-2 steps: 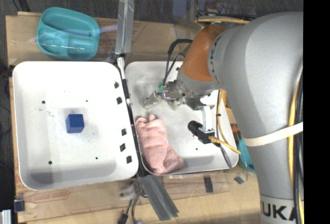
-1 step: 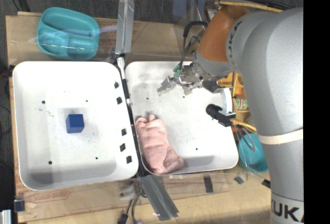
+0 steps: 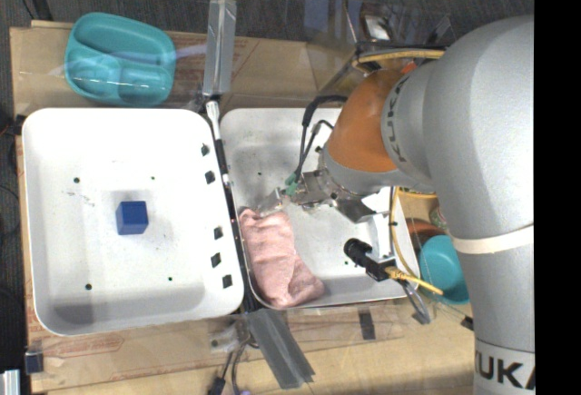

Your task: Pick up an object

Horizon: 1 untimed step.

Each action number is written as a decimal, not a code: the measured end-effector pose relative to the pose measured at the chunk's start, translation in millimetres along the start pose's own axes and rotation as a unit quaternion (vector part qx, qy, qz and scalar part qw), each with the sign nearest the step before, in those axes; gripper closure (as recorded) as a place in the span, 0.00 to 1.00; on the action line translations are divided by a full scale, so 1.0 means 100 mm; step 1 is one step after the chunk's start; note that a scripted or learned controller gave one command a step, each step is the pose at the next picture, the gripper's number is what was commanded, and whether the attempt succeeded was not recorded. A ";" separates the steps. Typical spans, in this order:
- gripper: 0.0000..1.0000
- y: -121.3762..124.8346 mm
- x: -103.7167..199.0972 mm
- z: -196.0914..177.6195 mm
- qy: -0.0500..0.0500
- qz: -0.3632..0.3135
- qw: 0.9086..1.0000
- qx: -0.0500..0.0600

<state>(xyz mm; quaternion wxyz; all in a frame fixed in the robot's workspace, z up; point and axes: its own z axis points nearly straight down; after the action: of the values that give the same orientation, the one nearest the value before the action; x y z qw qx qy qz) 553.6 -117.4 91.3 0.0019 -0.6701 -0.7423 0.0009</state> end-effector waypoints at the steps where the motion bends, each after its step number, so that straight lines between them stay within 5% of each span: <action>1: 0.00 -0.44 0.21 0.00 0.000 -0.007 1.000 -0.001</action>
<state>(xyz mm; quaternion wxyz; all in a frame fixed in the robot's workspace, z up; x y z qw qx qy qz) 508.0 -101.1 91.8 0.0010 -0.6651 -0.7468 0.0003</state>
